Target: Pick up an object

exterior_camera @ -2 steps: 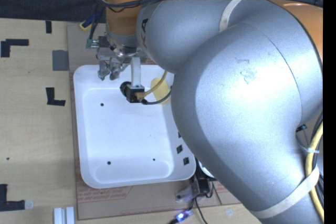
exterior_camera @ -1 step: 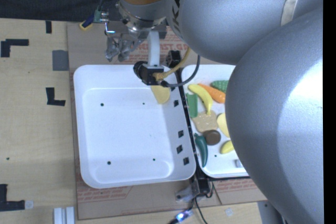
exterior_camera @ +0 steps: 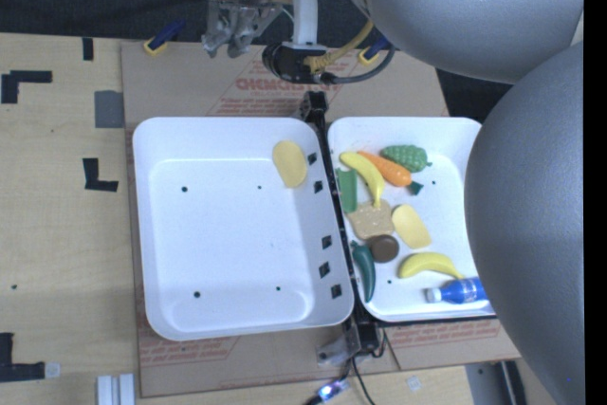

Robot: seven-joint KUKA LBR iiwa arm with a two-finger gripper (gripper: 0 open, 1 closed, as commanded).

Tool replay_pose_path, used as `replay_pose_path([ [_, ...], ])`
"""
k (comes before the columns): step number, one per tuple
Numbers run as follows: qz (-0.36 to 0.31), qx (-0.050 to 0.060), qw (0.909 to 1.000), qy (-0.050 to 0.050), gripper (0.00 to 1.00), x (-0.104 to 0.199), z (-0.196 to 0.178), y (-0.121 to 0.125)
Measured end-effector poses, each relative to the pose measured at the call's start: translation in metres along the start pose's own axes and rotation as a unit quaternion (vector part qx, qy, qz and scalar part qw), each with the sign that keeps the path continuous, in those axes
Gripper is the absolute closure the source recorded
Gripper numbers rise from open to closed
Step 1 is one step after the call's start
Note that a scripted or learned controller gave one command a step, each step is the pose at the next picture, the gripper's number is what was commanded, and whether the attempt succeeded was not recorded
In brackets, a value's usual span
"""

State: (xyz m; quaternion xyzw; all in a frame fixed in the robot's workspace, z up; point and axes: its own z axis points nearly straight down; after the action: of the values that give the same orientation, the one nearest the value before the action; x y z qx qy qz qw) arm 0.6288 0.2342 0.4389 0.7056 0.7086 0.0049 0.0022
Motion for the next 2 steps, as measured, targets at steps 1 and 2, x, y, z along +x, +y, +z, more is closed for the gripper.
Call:
replay_pose_path([
  [1,0.001,0.013,0.9999,-0.005,1.0,-0.002,0.138,-0.017],
  [2,0.0,0.003,1.0,0.0,1.0,0.0,0.054,-0.054],
])
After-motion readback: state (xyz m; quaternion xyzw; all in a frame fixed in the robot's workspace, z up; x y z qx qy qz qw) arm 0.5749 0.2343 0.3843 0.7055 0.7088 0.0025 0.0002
